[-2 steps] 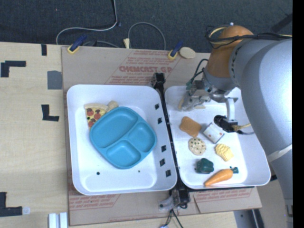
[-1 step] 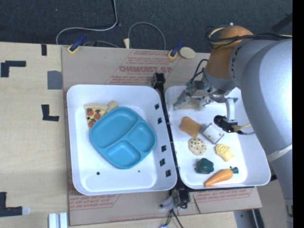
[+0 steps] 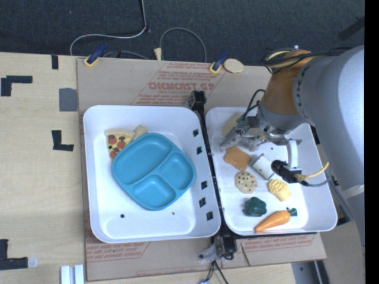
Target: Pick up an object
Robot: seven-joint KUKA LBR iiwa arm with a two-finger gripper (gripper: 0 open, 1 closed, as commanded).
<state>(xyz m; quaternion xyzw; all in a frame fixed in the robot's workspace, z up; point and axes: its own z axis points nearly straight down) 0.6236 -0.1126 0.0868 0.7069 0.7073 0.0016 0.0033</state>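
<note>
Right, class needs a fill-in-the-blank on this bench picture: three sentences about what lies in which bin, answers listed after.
1. The blue divided plate lies in the ____ bin of the camera view.
2. The pizza slice is partly hidden by the ____.
3. The carrot has an orange body and a ____ top.

Missing words: left; plate; green

Glossy blue plastic plate (image 3: pixel 153 170), smooth white plastic bins (image 3: pixel 95 176), matt cardboard underlay (image 3: pixel 172 81).

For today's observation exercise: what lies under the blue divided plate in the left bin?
A pizza slice pokes out from beneath the blue plate at its upper-left edge. The plate covers the slice's lower part and whatever else lies beneath.
</note>
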